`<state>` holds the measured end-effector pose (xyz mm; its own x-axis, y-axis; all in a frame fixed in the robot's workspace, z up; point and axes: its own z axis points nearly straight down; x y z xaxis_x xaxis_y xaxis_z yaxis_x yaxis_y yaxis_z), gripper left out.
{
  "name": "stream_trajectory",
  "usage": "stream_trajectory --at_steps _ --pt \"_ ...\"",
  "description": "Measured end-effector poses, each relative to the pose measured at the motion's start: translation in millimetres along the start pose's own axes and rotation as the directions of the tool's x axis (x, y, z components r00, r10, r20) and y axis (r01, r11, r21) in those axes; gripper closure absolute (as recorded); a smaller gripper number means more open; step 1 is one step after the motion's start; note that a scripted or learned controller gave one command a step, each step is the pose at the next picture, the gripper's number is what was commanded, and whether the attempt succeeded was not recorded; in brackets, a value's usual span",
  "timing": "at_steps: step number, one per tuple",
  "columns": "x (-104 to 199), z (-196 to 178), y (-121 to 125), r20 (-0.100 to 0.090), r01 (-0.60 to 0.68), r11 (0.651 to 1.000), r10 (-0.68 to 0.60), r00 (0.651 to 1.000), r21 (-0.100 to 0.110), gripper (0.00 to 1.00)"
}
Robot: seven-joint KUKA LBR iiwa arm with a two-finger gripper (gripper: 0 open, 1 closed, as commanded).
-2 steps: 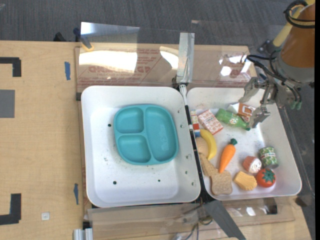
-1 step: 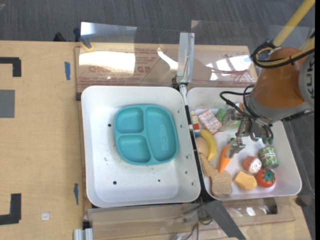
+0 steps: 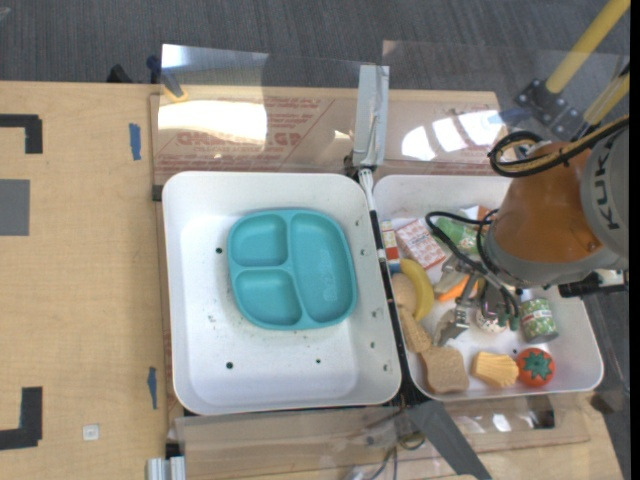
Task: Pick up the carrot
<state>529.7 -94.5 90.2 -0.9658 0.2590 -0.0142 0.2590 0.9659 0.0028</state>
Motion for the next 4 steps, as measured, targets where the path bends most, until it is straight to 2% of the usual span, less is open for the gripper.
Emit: stream_trajectory --at_steps 1,2,3,4 --pt "-43.6 0.9 3.5 0.0 0.167 0.986 -0.167 0.986 0.001 0.0" --pt "-47.1 -12.6 5.4 0.014 0.17 0.985 -0.17 0.985 0.001 1.0" --pt "-29.2 -186.5 -30.0 0.002 0.309 0.951 -0.309 0.951 0.003 1.0" --pt "-17.0 -113.8 -97.8 -0.017 0.342 0.94 -0.342 0.94 -0.005 1.0"
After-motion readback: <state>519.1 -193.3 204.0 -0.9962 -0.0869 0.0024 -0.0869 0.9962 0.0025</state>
